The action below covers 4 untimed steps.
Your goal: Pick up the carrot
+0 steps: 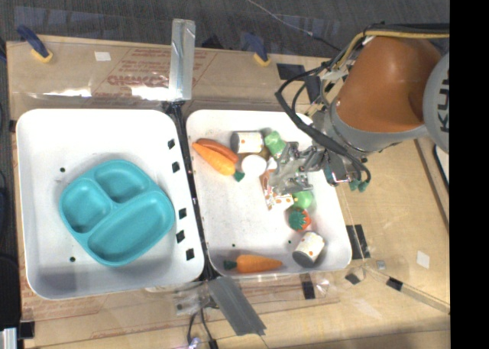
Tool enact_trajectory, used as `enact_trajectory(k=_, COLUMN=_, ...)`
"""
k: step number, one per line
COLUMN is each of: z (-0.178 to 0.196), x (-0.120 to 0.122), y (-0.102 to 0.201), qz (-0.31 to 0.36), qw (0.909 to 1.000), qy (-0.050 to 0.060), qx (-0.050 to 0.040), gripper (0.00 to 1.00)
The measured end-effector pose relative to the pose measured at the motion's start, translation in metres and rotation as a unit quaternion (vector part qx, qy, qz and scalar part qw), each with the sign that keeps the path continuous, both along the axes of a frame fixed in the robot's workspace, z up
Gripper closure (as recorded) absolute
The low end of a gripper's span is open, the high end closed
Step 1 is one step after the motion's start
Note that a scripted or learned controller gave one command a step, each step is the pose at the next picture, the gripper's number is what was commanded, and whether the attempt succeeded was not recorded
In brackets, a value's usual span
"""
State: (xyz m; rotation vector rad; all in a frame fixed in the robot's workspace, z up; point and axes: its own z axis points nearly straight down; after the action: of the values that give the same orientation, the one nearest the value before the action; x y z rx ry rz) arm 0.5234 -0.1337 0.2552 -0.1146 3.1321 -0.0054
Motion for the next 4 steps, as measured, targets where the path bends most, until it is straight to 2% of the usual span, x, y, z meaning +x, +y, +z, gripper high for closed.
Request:
enact_trajectory(k=1, z=-0.045, x=-0.045, y=-0.038, qz=0.035, qw=0.9994, qy=0.005, qx=0.0013, gripper=1.0)
enact_trajectory(k=2, z=0.071, x=0.006, y=-0.057, qz=0.07, qw=0.9975, qy=-0.002, qx=-0.0015, gripper=1.0)
enact_trajectory(k=3, z=0.04, x=-0.039, y=-0.072, qz=0.199, qw=0.9799, qy=0.004, qx=0.0007, gripper=1.0)
enact_trajectory(k=4, z=0.103, x=-0.033, y=-0.076, qz=0.257, qw=0.9664, qy=0.002, qx=-0.0018, gripper=1.0)
